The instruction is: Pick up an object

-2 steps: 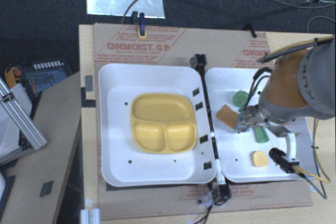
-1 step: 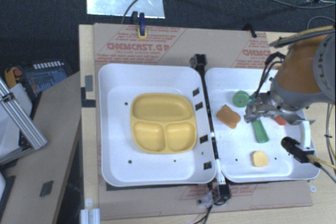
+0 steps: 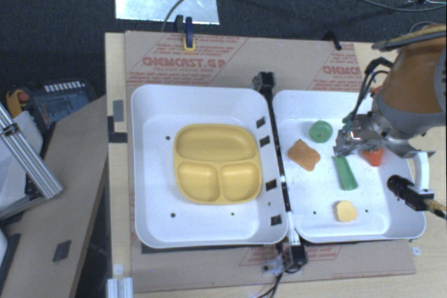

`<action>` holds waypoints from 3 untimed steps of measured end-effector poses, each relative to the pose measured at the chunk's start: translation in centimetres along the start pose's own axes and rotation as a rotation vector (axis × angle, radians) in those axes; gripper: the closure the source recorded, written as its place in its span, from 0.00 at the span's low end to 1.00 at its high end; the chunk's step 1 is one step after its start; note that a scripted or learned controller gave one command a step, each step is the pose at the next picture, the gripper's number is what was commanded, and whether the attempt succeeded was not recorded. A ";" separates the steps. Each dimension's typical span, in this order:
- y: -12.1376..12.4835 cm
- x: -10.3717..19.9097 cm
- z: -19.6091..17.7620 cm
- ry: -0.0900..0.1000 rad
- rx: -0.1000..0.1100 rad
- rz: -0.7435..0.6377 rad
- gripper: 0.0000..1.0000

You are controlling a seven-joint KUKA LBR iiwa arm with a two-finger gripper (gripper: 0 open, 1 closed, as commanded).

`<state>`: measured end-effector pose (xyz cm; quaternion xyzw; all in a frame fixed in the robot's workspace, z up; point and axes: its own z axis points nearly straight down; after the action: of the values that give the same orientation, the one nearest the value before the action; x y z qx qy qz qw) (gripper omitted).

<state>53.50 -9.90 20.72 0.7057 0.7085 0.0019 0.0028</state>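
The right bin holds a round green piece, an orange-brown lump, a long green stick, a small yellow piece and an orange-red piece. My gripper hangs low over the right bin, just above the top end of the green stick and left of the orange-red piece, which the wrist partly covers. The arm's orange band rises to the right.
The left bin holds a yellow three-compartment tray. A black clamp strip runs between the bins. A black fitting sits at the right bin's right side. Cables cross the dark floor behind.
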 end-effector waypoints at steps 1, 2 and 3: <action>0.2 0.0 -5.4 0.000 -0.001 0.000 1.00; 0.0 4.2 -4.7 0.002 0.005 -0.004 1.00; -0.2 8.4 -4.1 0.003 0.005 -0.005 1.00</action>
<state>53.23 -1.50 24.84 0.7040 0.7102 0.0013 0.0000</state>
